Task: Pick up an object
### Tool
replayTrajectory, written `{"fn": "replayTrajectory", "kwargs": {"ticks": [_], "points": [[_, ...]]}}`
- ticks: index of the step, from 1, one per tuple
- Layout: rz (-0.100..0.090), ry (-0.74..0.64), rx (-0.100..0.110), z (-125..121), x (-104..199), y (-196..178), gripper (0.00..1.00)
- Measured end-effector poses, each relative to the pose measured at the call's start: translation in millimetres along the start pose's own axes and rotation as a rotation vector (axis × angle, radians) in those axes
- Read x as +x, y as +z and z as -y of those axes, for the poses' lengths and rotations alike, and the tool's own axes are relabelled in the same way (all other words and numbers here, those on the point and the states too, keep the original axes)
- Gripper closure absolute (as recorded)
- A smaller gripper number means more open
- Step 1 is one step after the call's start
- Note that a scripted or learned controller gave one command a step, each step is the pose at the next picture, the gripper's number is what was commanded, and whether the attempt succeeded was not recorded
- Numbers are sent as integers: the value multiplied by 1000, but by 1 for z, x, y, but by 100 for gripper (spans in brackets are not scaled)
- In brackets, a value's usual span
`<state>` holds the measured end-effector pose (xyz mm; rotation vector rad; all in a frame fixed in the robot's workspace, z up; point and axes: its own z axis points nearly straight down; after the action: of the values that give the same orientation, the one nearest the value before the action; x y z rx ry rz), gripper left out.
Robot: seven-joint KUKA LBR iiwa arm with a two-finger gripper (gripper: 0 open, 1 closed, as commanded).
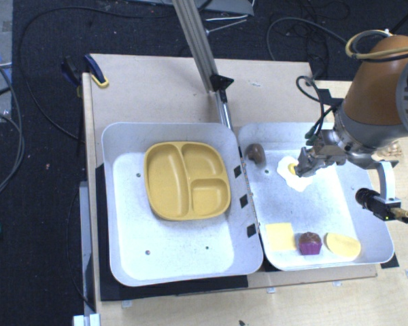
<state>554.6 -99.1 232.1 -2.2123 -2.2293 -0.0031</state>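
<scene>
A: Anything picked yet?
B: No. The gripper (pixel 306 166) is down at the fried-egg toy (pixel 290 171) in the right bin (pixel 367 250); whether it's spread or pinching, I cannot tell. Lifting remains.

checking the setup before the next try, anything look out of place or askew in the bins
Nothing stands out. The yellow divided plate lies flat in the left bin. In the right bin, the toy foods sit apart, unspilled; the gripper is at the fried egg.
</scene>
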Motion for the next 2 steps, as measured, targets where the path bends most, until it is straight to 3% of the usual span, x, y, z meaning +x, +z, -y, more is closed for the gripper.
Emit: {"fn": "replayTrajectory", "kwargs": {"ticks": [2], "points": [[0,-1,2,-3,114,17,100]]}}
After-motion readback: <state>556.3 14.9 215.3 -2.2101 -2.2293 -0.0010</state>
